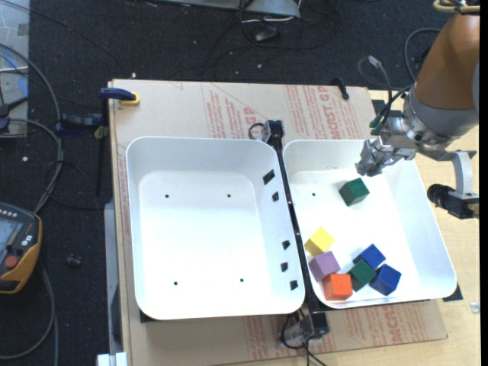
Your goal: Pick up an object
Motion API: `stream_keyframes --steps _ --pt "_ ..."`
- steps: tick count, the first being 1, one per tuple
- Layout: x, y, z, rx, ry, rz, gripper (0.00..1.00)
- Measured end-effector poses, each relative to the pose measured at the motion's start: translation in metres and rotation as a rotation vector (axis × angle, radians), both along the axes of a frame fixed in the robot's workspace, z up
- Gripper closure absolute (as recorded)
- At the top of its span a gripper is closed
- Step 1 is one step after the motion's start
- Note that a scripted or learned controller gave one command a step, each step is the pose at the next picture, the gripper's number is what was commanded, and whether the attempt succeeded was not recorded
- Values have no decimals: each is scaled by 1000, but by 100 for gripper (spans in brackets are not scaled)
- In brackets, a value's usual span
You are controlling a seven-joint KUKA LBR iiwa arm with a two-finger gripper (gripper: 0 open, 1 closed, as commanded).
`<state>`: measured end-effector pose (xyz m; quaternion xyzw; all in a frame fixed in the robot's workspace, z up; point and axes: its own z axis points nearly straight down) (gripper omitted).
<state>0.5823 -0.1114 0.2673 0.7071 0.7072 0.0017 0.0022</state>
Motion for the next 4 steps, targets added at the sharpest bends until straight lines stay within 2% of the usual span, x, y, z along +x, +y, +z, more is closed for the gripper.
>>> stream_keyframes --steps 4 --pt "-44 197 -4 1 7 4 100"
